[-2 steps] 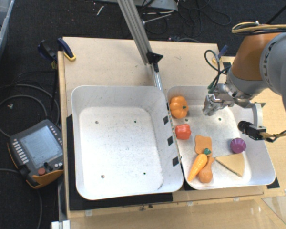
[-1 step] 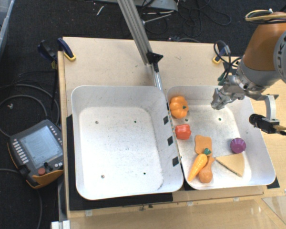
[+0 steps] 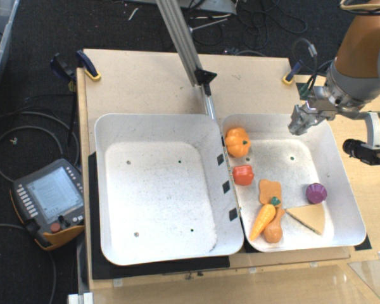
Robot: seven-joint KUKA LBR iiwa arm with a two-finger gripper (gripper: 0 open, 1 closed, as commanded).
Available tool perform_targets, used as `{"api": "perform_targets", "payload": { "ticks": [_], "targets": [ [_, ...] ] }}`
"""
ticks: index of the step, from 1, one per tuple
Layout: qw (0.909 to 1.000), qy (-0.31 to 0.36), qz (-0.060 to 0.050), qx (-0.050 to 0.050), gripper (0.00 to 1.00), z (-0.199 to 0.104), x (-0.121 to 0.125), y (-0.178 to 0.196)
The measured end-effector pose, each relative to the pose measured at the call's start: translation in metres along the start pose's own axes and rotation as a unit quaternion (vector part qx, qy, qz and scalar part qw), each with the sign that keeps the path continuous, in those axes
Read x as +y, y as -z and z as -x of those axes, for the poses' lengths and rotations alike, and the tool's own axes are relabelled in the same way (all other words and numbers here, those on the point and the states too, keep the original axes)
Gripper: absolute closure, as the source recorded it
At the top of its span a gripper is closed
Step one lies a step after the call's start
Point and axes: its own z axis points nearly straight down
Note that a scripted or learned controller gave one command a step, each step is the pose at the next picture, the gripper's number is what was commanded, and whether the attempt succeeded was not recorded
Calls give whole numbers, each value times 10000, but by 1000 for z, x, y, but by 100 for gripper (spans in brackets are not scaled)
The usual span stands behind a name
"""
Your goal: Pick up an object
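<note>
Camera view, looking down on the bench. Nearest to us, along the front edge of the right bin, we find the tightest cluster: a carrot lying with its long axis slanting from lower left to upper right, its green top touching an orange slice, a small orange piece just beside the carrot's body, and a pale cheese wedge pointing left toward them. A purple onion sits just behind the wedge, near the bin's right wall. Farther back we meet a red tomato and, behind it, an orange pumpkin, both close to the bin's left wall. The left bin lies alongside. Farthest from us, the gripper hangs over the back rim of the right bin, carrying nothing that we can see; its closure we cannot tell at this angle. The governing relation, in our judgement: every candidate lies toward us and to the view's left of the tool, so the move must come forward; the pumpkin and onion stand well apart from their neighbours, the carrot cluster is crowded.
</note>
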Motion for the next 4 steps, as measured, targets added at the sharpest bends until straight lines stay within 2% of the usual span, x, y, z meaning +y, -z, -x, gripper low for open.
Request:
{"api": "perform_targets", "payload": {
  "ticks": [1,2,4],
  "targets": [
    [10000,33,-43,22,100,-62,-5,-10],
    [10000,33,-30,19,100,-114,0,-7],
    [10000,32,-47,18,100,-230,-28,-17]
  ]
}}
